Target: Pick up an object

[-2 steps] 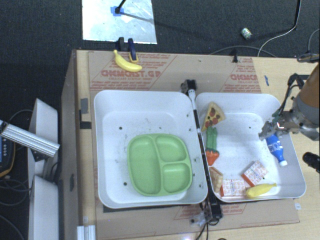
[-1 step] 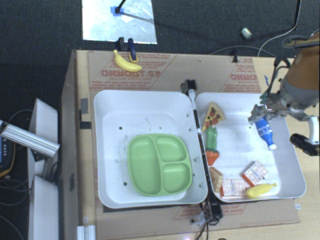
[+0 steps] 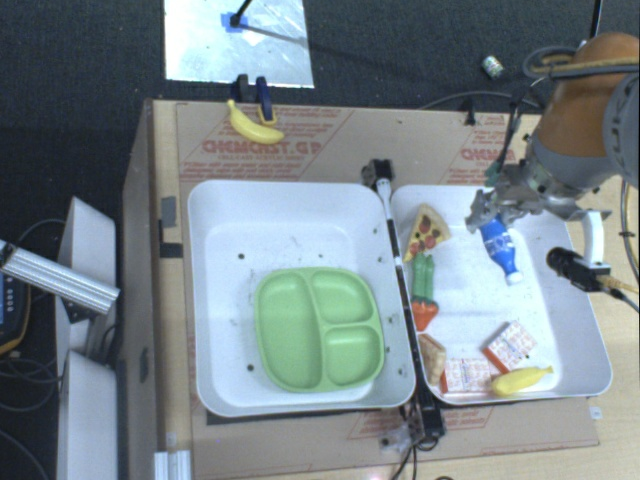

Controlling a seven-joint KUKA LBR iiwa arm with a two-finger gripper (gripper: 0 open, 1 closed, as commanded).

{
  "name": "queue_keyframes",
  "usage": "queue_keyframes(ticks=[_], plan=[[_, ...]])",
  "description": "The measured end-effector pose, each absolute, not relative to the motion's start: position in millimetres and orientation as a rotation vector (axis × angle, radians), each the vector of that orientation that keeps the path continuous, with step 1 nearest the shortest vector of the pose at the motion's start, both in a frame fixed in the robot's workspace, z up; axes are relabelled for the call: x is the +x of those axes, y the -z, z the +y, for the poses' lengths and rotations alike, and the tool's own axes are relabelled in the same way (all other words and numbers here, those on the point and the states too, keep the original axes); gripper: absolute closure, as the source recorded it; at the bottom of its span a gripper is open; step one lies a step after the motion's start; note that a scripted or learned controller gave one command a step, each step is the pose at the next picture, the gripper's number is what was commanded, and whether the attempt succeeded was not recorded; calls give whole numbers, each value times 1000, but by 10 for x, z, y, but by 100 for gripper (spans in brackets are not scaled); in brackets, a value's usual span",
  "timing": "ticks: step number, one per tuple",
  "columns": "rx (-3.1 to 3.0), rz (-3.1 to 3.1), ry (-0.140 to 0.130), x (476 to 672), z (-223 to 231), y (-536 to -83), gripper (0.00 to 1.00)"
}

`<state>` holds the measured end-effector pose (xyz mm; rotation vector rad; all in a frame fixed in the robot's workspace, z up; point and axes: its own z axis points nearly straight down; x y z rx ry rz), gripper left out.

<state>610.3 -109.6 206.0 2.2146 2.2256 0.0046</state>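
Observation:
My gripper [image 3: 494, 218] hangs over the back of the right bin [image 3: 585, 338]. It is shut on the upper end of a blue bottle [image 3: 497, 245]. The bottle slants down to the right, and its white cap [image 3: 514, 275] points toward the bin floor. Along the right bin's left wall lie a pizza slice [image 3: 427, 230] and a green and red vegetable [image 3: 424, 290]. Near the front sit a brown piece [image 3: 432, 354], two red and white packets [image 3: 467, 373] [image 3: 510, 345] and a small yellow banana [image 3: 521, 379].
The left bin [image 3: 220, 268] holds a green divided plate [image 3: 320, 328]. Another yellow banana [image 3: 253, 125] lies on the cardboard bench behind the bins. The divider [image 3: 398, 268] between the bins runs just left of the pizza slice.

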Motion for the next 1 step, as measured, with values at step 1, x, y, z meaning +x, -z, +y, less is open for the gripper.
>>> queue_keyframes(ticks=[1], plan=[[2215,2226,-4,5698,-549,-2347,100]])
